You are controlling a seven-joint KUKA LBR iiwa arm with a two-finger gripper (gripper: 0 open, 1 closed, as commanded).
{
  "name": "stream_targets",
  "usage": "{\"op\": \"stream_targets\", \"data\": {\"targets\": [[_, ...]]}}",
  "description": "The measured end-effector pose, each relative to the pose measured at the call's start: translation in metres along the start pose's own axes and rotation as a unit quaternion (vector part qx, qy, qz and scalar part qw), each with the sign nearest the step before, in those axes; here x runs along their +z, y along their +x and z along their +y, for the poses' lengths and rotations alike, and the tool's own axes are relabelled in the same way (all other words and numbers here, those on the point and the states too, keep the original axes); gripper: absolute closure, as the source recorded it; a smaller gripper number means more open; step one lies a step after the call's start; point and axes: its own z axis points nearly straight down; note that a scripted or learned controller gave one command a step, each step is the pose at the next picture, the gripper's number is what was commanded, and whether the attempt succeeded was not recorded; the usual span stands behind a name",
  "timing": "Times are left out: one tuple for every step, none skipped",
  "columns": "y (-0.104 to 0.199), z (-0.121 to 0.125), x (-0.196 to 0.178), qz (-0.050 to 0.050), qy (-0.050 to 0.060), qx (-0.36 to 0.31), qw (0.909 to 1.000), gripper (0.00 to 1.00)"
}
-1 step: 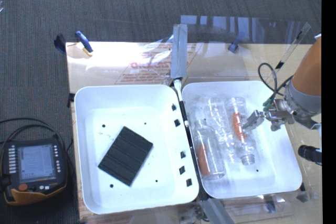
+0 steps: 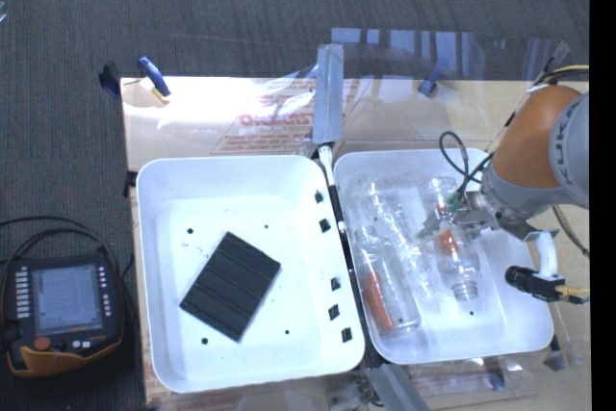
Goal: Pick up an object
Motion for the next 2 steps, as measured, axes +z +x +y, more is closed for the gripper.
{"op": "stream_targets", "data": {"targets": [[0.0, 0.0, -0.005, 0.002, 0.003, 0.001, 1.0, 1.0], [0.01, 0.012, -0.08, 0.001, 0.004, -0.003, 1.0, 1.0]]}}
